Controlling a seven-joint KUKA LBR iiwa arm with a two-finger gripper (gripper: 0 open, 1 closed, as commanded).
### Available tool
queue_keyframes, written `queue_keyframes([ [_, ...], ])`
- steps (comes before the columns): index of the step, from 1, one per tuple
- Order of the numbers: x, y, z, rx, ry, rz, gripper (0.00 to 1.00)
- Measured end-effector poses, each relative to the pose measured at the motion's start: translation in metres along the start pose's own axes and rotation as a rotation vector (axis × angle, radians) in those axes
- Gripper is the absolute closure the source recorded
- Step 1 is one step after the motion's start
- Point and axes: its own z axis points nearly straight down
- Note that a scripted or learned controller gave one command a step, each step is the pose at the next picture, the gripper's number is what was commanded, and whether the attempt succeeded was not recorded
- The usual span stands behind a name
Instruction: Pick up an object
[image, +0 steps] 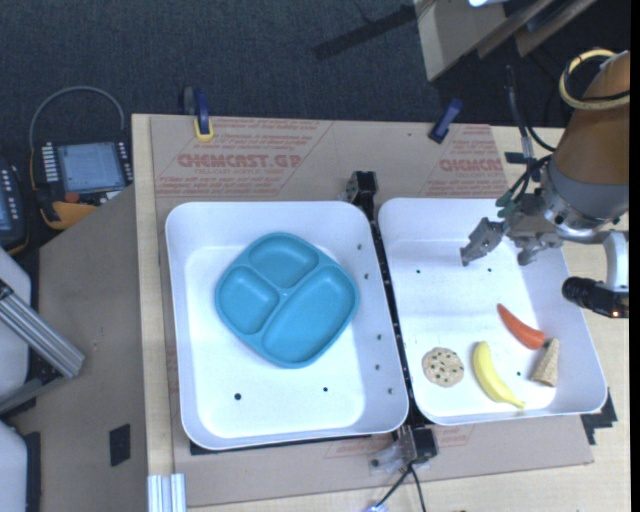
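So the arm (590, 130) comes in from the right, bent down over the right bin (440, 225), with the hand (505, 247) hanging above the bin's upper half. Its fingers look spread with nothing between them, though it's a bit small to be sure. The pickable stuff sits near the bin's lower edge: a cookie (442, 367), banana (495, 375), a red-orange carrot-looking thing (520, 325) and a tan wedge (546, 362). Left bin (200, 400) holds a blue divided plate (287, 298).
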Motion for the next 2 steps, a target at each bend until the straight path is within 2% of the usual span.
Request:
queue_keyframes([
  [1,0.000,0.003,-0.007,-0.013,-0.002,-0.003,0.00],
  [2,0.007,0.004,0.038,-0.006,0.000,-0.003,0.00],
])
